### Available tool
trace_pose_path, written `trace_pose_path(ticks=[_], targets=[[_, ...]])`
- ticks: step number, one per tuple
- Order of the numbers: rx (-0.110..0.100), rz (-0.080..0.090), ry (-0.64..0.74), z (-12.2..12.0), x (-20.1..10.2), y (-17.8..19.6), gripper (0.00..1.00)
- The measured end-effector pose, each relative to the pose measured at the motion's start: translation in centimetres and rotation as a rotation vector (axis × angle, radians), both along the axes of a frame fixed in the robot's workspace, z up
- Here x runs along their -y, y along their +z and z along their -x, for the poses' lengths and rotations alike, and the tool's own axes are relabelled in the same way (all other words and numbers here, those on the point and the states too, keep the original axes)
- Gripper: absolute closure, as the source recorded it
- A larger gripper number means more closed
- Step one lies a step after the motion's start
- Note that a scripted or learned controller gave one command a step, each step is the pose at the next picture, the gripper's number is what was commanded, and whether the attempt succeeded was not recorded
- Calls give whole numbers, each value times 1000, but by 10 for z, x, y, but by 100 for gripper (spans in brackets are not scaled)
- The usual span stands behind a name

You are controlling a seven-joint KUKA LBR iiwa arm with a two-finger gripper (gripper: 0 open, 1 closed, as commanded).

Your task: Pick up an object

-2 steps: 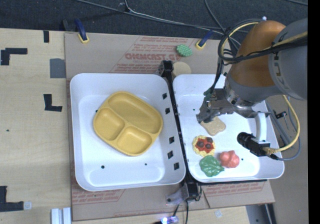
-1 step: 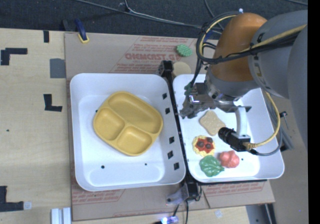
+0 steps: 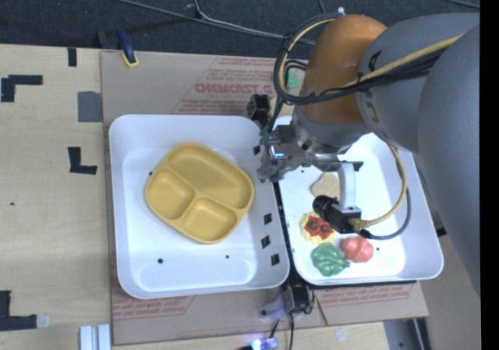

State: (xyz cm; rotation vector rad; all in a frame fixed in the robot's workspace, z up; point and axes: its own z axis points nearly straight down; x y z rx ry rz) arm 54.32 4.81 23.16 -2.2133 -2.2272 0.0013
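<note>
Grey arm (image 3: 437, 99) with orange band over right white bin (image 3: 417, 263); jaws' state can't tell. Yellow divided plastic tray (image 3: 199, 191) in left white bin (image 3: 132, 185).

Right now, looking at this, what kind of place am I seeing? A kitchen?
Probably a robot test bench, not a kitchen. A grey and orange arm reaches over two white bins; the food looks like plastic toys; loose cables trail across the floor.
</note>
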Motion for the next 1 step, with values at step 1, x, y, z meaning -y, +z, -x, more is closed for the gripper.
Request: trace_pose_path(ticks=[1], targets=[[1,2,-1,-18,-51,-11,100]])
